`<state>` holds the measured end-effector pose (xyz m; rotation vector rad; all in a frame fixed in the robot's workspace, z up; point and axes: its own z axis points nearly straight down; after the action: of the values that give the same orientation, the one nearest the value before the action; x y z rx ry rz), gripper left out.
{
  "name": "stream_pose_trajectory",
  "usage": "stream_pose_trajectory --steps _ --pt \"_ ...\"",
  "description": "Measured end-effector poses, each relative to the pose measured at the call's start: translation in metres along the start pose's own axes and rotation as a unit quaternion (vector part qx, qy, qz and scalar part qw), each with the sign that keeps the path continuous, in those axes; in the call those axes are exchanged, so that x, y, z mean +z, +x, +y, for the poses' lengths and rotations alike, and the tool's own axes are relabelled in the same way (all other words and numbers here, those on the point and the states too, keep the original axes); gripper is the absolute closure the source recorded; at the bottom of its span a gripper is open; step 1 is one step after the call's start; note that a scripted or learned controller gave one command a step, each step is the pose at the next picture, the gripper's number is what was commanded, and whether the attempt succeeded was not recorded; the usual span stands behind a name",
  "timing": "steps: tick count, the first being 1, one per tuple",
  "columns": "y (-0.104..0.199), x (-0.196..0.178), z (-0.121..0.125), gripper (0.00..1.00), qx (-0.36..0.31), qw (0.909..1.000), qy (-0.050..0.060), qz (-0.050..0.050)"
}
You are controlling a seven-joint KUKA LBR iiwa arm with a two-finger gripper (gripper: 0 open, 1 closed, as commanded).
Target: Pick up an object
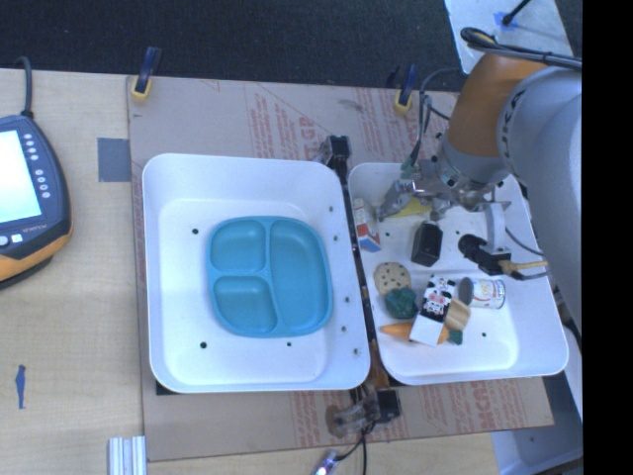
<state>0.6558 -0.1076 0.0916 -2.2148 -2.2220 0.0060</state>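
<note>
The likeliest thing to take is the black block (426,243). It lies in the far half of the right bin (475,372), apart from the other pieces. Its long axis runs roughly far to near, leaning slightly to the right at the far end.

The claw (407,198) hangs just beyond the block on the far side and a little to its left. A short shift toward the near side and a touch rightward would probably bring it over the block. Whether the claw is released or clenched cannot be told from this angle, and nothing can be seen held in it.

A small red-and-blue carton (366,230) sits left of the claw against the bin wall, about as close as the block. Nearer the camera a cookie (392,276), a green lump (401,303), a cow-patterned box (436,300) and a small can (488,292) crowd together.

The left bin (168,354) holds a blue divided plate (269,275). Both bins rest on a cardboard sheet (247,117), clamped at its far edge to the wooden surface (69,364). A control pendant (25,196) lies at the far left, and dark floor lies beyond.
</note>
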Motion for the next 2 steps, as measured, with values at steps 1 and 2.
stream_pose_trajectory --steps 1,2 --pt "-0.008 0.0 -0.048 0.0 -0.001 1.0 0.0 -0.001" --pt "-0.009 -0.01 -0.048 1.0 -0.001 1.0 0.001 -0.001"
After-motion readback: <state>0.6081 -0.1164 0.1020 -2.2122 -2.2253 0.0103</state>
